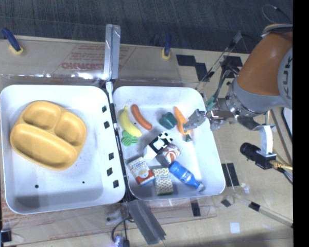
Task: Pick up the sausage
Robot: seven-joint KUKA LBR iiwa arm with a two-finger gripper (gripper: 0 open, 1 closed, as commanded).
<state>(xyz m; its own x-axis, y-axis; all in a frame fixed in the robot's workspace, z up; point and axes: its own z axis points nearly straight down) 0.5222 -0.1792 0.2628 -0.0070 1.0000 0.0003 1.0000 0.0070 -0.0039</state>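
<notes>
The sausage (141, 117) is a small reddish-orange link lying at a slant in the upper left part of the right bin (208, 153), just right of a yellow banana (125, 121). My gripper (192, 121) hangs over the bin's upper right area, beside an orange carrot (179, 118). It is well to the right of the sausage, with a green pepper (168, 120) lying between them. Nothing shows in the gripper.
The right bin also holds a green leafy toy (129, 138), a black-and-white checked piece (160, 141), a can (170, 153), a blue bottle (185, 175) and two small boxes (140, 170). A yellow divided tray (48, 134) lies in the left bin (67, 194).
</notes>
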